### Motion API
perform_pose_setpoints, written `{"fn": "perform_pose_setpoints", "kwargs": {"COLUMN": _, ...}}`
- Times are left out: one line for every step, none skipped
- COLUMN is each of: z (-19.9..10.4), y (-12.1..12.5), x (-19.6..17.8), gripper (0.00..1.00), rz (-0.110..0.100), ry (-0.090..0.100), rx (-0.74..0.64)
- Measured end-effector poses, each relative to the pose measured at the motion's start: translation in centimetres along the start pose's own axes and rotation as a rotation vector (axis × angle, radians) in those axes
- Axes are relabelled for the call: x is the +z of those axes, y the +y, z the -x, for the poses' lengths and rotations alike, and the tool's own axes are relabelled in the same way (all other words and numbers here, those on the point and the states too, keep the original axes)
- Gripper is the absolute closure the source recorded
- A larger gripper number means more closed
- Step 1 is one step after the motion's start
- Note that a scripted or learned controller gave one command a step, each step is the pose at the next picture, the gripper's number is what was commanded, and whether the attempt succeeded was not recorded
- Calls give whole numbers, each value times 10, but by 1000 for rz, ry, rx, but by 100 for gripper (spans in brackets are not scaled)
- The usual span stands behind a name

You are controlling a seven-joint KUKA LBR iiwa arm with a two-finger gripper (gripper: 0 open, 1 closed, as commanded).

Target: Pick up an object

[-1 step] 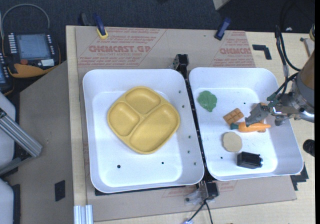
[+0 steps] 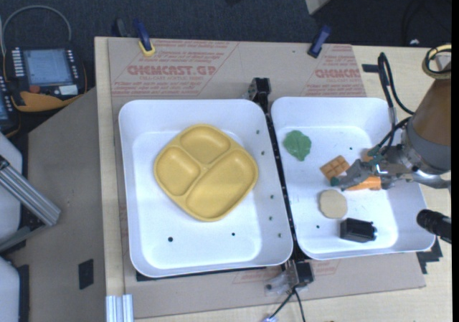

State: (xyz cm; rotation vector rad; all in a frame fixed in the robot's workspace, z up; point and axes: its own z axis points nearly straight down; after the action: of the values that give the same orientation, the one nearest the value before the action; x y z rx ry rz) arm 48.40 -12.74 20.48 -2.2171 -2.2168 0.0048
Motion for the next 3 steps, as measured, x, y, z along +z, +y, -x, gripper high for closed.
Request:
{"fn": "perform_pose_setpoints", "kwargs": {"z": 5, "y": 3, "x": 43, "gripper": 0, "rz": 4, "ry": -1, "rx": 0}}
{"fn": "perform_pose_setpoints", "kwargs": {"z": 3, "y": 3, "x": 86, "gripper": 0, "rz": 0, "ry": 0, "rx": 0}}
{"fn": "perform_pose_setpoints", "kwargs": {"z": 4, "y": 4, "x": 73, "gripper": 100, "rz": 7, "ry": -2, "rx": 1}}
